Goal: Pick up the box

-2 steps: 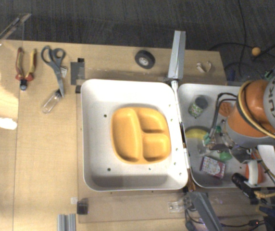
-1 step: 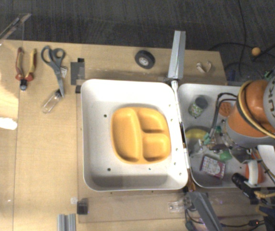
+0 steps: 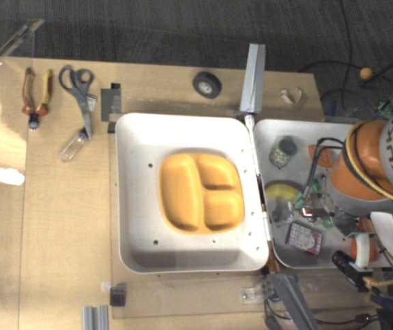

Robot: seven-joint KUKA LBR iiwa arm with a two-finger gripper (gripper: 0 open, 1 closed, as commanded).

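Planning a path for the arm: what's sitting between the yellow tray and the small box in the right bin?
In the camera view, between the yellow tray and the box stand the two bins' adjoining white rims, then bare bin floor.

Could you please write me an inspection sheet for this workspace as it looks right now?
Surface: wooden bench bearing two white bins, left bin and right bin.
Job's things: small box lying in the right bin.
Clutter: yellow divided tray in the left bin; scissors, pliers and tape roll on the bench.
Grippers: arm over the right bin, gripper hidden.
Cables: black cable at the wrist.
Surroundings: dark carpet.
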